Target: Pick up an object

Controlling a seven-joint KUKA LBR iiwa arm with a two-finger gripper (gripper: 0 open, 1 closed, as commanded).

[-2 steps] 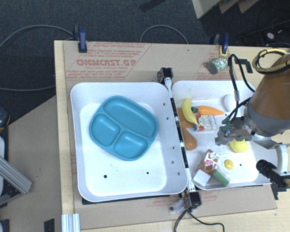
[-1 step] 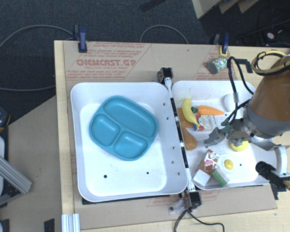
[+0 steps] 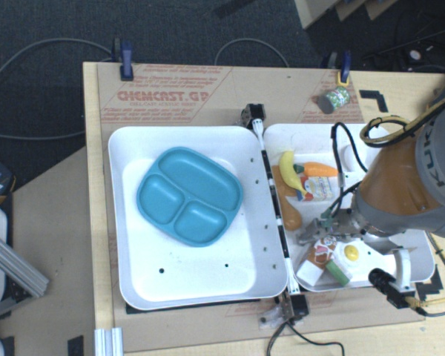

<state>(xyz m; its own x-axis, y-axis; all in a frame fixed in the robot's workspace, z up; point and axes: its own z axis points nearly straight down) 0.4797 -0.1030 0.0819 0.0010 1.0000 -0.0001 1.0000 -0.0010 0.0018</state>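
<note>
Low over the right bin (image 3: 430, 269), tool (image 3: 325, 231), spread unclear, amid crowded toys; may snag the banana (image 3: 288, 170), perhaps grabbing nothing.

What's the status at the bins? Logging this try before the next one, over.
Gripper low in right bin, among the toys; jaws hidden. Banana and carrot just beyond, untouched. Blue tray alone in left bin.

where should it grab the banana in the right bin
Grip the banana across its curved middle, coming straight down from above. It lies flat near the right bin's left wall, so a side approach is blocked there. Its lower end touches a packet and the carrot lies alongside, so close across the narrow width.
</note>
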